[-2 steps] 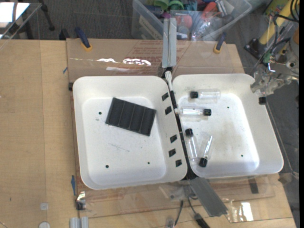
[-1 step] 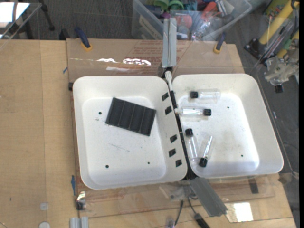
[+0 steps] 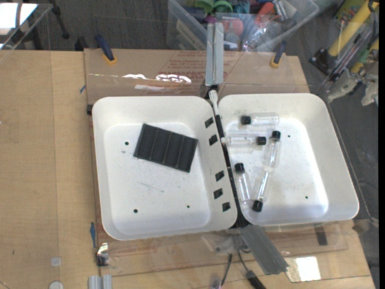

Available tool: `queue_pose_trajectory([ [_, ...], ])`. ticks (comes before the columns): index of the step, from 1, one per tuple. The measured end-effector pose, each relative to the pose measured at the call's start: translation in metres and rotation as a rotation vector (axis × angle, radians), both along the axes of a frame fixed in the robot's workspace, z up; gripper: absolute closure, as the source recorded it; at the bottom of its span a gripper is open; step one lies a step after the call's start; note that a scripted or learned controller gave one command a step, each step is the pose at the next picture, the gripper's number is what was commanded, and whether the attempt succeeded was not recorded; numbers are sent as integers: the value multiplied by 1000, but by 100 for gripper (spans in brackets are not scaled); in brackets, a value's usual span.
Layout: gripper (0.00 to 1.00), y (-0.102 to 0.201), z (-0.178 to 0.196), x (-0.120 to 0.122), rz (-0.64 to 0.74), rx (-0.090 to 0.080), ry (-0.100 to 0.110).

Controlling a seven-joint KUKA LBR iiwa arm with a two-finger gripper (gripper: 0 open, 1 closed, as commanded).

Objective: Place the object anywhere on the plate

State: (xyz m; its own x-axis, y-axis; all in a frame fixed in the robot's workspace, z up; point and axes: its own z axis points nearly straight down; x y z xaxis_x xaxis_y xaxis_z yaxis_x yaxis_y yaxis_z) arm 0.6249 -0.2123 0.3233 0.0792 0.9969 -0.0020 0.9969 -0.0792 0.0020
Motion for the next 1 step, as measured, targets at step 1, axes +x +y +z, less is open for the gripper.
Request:
queue_pose_trajectory([
  [1, 100, 1, 11, 1, 2, -3, -3],
])
